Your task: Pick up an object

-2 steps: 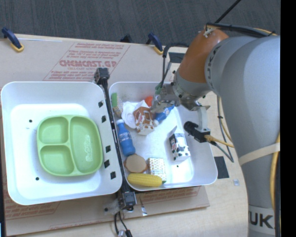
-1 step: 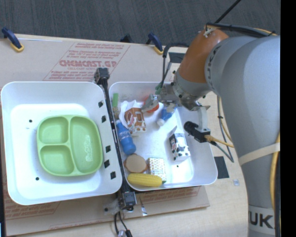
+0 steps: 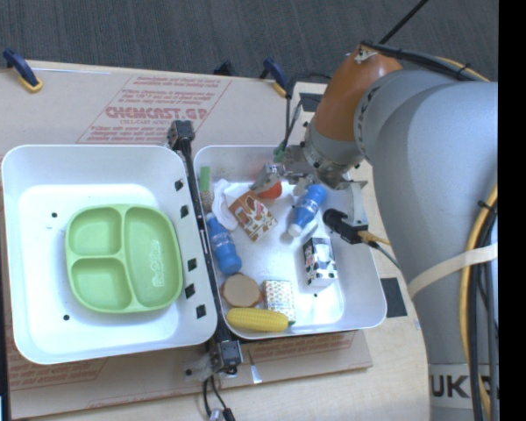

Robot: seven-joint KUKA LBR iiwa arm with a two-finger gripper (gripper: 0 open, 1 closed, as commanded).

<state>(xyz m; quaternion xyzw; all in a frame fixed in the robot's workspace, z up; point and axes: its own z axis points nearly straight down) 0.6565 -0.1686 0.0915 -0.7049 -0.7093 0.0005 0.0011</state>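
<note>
Two shallow white bins side by side on the counter (image 3: 44,90), on a sheet of printed cardboard. Left bin (image 3: 17,261): holds one green divided plate (image 3: 123,257) with three compartments, lying flat near the middle.

Right bin (image 3: 364,296): crowded with small goods. Along the left wall, a blue bottle (image 3: 221,248) lying roughly parallel to the divider. Just beside it, toward the centre, a red-and-brown printed packet (image 3: 252,216), tilted, resting partly on crumpled white wrap (image 3: 232,191). Right of the packet, a clear bottle with a blue label (image 3: 304,210), lying at a slant with its cap toward the bin's middle. Below that, a small black-and-white carton (image 3: 318,261), apart from the bottle. At the near edge, a yellow corn cob (image 3: 257,321) lying along the wall, touching a round brown disc (image 3: 241,290) above it and a small patterned box (image 3: 280,296) beside that.

Arm entering from the right, grey body with orange band (image 3: 351,95) above the wrist, reaching down over the far part of the right bin. Hand (image 3: 279,179) low at the far side, just above the packet and close to a small red item (image 3: 271,189), possibly touching it. Cannot tell how far open the hand is, nor whether anything is held; wrist and clutter obscure the tip.
</note>
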